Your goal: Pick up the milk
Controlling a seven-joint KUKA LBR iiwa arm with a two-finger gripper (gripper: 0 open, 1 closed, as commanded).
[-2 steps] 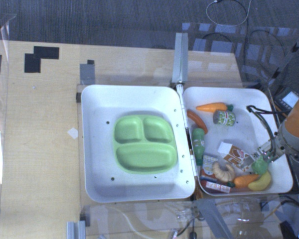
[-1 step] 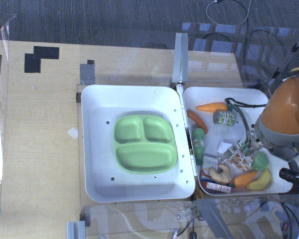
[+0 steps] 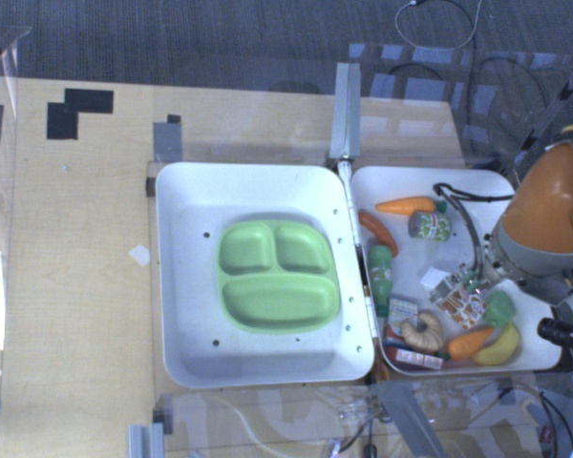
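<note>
Left bin (image 3: pixel 172 275): one item in it, a green divided tray (image 3: pixel 277 275) lying flat in the middle, three compartments facing up.
Right bin (image 3: pixel 411 173): crowded! A carrot (image 3: pixel 406 205) lies along the far side, with a small green-labelled jar (image 3: pixel 430 225) just beside it.
Left wall of right bin: a red pepper (image 3: pixel 374 231), and nearer the camera a green bottle (image 3: pixel 380 275) lying lengthwise.
Near edge of right bin: a tan ring-shaped pastry (image 3: pixel 422 329), a red packet (image 3: pixel 415 358), a second carrot (image 3: pixel 471 342) and a banana (image 3: pixel 499 347), all bunched close; a green lump (image 3: pixel 498 308) sits just behind the banana.
Milk (image 3: pixel 432 279): most likely the small white carton shape at mid-bin, on the bin floor just left of the gripper. It is too small to be sure.
Gripper (image 3: pixel 461 294): down low inside the right bin, beside that white shape and above the second carrot.
Grip: spread or closed, can't tell from this angle; nothing visibly held.
Arm (image 3: pixel 549 208): reaching in from the right, its orange band over the bin's right side, a black cable looping across toward the wrist.
Bench (image 3: pixel 76 256): pale wood, with black tape marks (image 3: pixel 76 111) at far left.
Floor (image 3: pixel 220 17): blue-grey carpet beyond the bench, with loose cables (image 3: pixel 439 17) coiled on it.
</note>
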